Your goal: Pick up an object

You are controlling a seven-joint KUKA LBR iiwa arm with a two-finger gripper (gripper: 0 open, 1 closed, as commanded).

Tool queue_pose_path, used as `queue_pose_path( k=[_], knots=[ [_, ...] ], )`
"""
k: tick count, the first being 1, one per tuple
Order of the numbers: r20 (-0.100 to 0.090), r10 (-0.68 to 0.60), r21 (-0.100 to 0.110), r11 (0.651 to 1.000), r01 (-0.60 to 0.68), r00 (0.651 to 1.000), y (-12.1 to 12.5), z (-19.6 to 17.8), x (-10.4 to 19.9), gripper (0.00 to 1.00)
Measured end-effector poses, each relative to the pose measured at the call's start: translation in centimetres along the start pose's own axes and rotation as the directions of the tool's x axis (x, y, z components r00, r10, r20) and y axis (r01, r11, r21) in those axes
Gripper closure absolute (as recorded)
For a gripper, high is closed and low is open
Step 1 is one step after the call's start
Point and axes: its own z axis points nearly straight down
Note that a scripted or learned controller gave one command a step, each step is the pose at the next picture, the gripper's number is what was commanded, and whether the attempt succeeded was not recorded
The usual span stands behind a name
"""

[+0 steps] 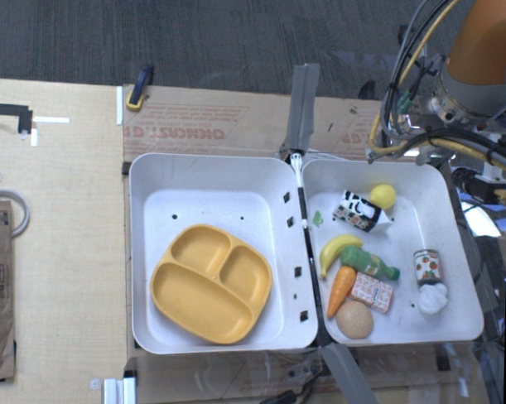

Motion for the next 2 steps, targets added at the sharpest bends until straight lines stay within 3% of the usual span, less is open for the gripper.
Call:
queue_pose_path(
  k=[1, 2],
  knots=[
    [0.0, -0.019, 0.0, 1.0, 0.019, 1.0, -2.8, 10.9, -0.2, 0.0],
    [0.005, -0.115, -0.019, 0.993, 0.115, 0.993, 0.2, 16.0, -2.9, 0.0]
  ],
)
